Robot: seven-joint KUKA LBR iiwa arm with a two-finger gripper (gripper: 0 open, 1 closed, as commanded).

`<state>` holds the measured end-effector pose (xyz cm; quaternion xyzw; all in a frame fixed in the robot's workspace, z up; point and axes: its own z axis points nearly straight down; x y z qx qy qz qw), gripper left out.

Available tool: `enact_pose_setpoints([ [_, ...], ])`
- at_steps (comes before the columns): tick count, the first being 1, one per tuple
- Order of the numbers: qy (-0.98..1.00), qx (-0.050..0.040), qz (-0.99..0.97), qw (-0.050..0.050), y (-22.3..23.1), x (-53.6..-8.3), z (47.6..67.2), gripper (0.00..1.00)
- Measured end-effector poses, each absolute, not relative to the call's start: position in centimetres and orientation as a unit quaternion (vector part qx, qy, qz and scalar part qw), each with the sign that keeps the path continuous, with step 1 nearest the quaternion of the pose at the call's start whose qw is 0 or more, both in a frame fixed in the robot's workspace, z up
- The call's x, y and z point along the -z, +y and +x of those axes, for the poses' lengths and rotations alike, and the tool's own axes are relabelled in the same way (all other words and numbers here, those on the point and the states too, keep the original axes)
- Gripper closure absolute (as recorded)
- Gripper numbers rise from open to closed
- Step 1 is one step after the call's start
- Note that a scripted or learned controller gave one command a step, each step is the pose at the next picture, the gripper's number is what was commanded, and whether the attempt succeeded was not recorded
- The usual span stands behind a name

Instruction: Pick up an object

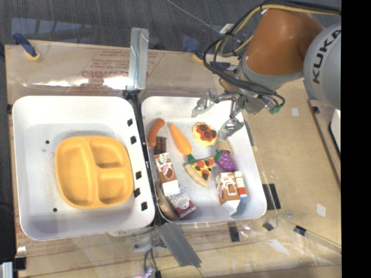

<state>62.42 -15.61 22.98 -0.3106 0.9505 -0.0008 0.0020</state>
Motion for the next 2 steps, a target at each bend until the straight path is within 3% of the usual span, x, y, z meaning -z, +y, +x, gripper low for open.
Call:
enact_pose_setpoints([
  [1,0.919,0.0002,-0.395,0.002,-14.1,-9.2,62.7,0.00],
  [2,0.900,0.0036,-0.436,0.005,-13.6,-9.7,64.0,0.00],
])
